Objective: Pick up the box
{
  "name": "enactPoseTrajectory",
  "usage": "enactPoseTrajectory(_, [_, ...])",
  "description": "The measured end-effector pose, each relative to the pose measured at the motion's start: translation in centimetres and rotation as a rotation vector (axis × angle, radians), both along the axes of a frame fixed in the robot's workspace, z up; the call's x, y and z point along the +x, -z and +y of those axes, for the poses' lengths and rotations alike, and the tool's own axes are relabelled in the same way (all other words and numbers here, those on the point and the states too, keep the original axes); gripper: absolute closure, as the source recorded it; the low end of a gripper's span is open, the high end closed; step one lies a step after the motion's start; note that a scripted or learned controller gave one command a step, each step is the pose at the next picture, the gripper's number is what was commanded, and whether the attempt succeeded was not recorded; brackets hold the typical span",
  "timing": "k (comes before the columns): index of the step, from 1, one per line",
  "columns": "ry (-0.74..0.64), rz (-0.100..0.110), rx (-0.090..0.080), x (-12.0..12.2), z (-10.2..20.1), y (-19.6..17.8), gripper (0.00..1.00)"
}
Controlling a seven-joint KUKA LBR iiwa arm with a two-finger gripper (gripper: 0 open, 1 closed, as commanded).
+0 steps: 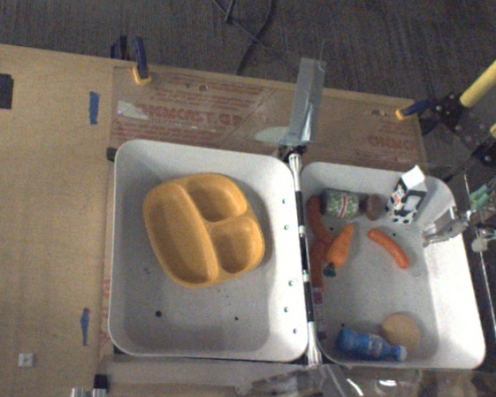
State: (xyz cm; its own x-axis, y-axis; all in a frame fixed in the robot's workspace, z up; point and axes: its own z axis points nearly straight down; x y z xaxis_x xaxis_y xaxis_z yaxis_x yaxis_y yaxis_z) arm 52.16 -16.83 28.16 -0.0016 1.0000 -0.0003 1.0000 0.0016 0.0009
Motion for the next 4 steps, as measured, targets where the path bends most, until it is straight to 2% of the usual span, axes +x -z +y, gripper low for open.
enactPoseTrajectory(1, [-0.047, -0.002, -0.001, 2.8, 1.7, -7.6, 0.0])
enactPoseTrajectory(2, [0.011, 0.001, 0.001, -1.6, 2.0, 8.0, 0.0])
enactPoseTrajectory(3, [0.097, 0.003, 0.002, -4.3, 6.6, 17.4, 0.0])
enactPoseTrajectory(4, [0.174, -0.005, 0.0, 1.3, 3.9, 19.4, 0.0])
